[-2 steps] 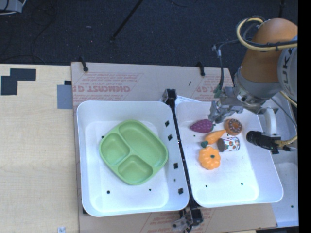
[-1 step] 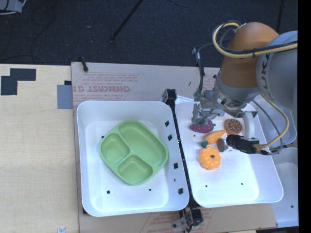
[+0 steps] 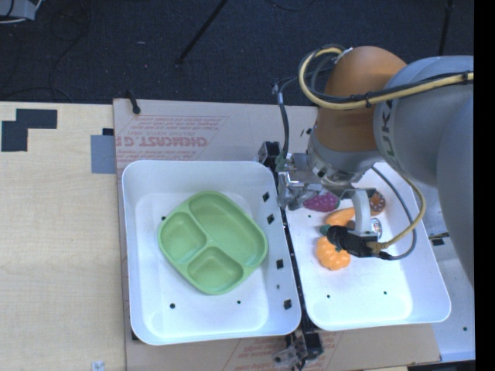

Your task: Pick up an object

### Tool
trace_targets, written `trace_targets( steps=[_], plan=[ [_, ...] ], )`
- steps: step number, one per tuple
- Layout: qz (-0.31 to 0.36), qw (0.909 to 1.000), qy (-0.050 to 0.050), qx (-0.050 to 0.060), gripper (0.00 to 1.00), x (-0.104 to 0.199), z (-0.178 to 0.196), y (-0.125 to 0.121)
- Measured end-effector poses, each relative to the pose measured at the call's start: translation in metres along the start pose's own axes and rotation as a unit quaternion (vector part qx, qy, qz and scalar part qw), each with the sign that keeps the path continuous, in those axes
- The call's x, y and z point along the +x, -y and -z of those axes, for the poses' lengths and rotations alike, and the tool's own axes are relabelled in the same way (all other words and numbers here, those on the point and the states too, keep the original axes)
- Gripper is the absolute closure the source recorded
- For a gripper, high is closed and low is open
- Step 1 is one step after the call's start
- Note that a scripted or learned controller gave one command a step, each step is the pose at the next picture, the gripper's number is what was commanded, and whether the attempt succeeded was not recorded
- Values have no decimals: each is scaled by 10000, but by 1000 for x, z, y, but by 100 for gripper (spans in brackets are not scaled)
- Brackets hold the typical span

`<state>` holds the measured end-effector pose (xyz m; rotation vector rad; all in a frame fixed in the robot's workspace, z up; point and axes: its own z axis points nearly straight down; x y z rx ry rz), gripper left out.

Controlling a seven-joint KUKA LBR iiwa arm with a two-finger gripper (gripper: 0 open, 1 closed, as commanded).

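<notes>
The gripper (image 3: 297, 189) hangs at the far-left corner of the right bin (image 3: 371, 294), beside a purple toy (image 3: 320, 202), probably its target. Clenched or released, I cannot tell.

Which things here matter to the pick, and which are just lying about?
In play: end effector over the right bin; magenta item, orange piece and yellow-orange lumpy item close to it.
Lying about: green divided plate in the left bin; printed cardboard under both bins.

We see green divided plate (image 3: 213, 242) centred in left bin (image 3: 135, 207). Robot arm (image 3: 363, 122) over right bin (image 3: 371, 300), 11 o'clock part; purple item (image 3: 321, 202) there, orange item (image 3: 332, 255) at its 6 o'clock.
</notes>
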<state>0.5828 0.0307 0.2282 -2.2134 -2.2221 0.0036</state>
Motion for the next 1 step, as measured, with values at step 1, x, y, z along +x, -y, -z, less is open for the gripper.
trace_targets(
  steps=[1],
  plan=[
    [3,10000,1,-4,100,47,2,11]
  ],
)
